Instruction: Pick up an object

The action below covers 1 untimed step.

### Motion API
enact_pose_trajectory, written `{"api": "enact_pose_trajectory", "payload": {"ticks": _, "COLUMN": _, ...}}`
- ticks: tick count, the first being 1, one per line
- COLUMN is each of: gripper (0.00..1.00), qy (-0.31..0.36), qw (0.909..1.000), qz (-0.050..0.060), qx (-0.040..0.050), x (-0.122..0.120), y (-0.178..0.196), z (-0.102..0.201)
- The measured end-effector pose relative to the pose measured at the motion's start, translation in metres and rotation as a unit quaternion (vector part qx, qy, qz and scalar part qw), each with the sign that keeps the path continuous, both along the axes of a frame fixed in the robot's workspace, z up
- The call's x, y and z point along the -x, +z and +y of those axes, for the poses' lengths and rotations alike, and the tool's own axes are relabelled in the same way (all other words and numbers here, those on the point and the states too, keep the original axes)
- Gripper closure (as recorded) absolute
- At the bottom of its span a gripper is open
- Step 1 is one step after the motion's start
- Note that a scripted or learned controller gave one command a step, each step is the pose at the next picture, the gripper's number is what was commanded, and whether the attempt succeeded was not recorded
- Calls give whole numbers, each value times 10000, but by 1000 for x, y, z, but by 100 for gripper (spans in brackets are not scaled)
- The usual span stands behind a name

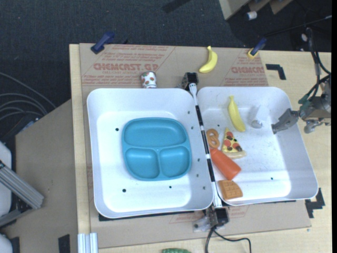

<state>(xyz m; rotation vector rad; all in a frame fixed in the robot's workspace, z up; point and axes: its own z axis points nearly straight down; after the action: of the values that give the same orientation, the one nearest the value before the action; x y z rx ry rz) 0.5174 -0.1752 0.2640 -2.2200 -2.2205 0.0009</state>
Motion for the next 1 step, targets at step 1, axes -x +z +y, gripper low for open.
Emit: {"api": "enact_pose_trajectory", "payload": {"ticks": 1, "gripper": 0, "qy": 0, "qw": 10000, "qz": 0, "qx": 0, "x": -39, "y": -168, "z": 4}}
